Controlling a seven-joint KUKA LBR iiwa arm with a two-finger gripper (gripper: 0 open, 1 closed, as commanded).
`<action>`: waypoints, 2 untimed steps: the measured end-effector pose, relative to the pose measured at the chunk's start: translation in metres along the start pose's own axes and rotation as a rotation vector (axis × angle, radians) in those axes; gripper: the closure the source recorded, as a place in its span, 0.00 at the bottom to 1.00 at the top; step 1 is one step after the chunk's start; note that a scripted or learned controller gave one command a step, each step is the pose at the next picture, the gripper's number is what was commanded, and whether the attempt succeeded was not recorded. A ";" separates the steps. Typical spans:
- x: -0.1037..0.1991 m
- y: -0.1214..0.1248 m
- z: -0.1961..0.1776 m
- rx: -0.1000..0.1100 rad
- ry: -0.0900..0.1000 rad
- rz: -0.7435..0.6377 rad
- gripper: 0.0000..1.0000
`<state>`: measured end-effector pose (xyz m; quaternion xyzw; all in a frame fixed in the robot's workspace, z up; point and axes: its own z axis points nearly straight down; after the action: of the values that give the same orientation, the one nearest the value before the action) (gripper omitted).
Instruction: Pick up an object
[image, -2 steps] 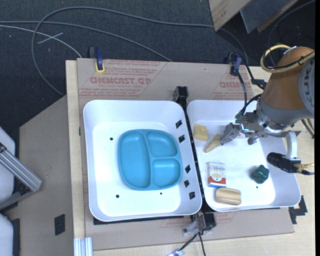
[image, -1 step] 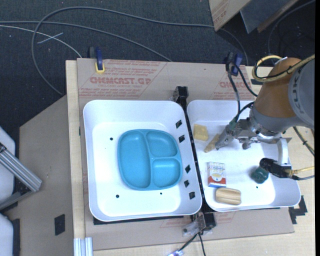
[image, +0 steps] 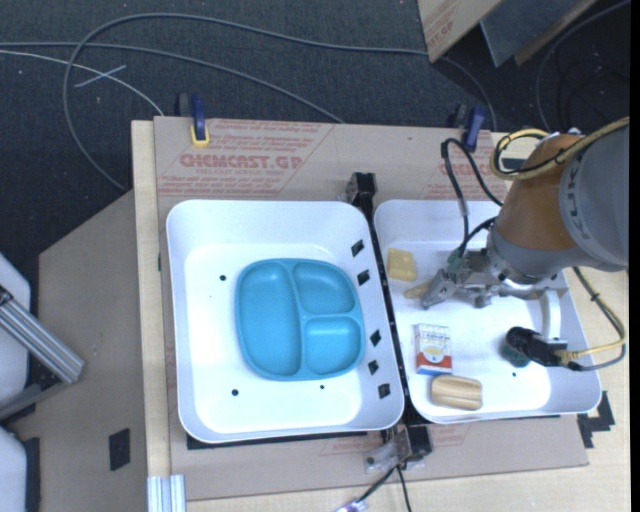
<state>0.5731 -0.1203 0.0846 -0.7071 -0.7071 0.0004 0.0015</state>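
Nearest to me, at the front of the right bin, a tan bread roll lies on its side. Just behind it, a small white and red box lies flat, close to the roll but apart from it. In the left bin, a blue divided plate sits around the middle. Further back on the right, the gripper hangs low over the bin floor, pointing toward the wall between the bins, with nothing visibly in its grasp. I cannot tell whether it is parted or closed. Just beyond its tip a pale yellow block rests near that wall. The arm reaches in from the right. At the far edge of the bench, two blue clamps grip the board.
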 end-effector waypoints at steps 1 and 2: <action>0.000 0.001 -0.012 -0.002 0.000 0.000 1.00; 0.001 0.006 -0.074 -0.008 -0.002 -0.001 1.00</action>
<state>0.5797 -0.1197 0.1589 -0.7067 -0.7075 -0.0015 -0.0020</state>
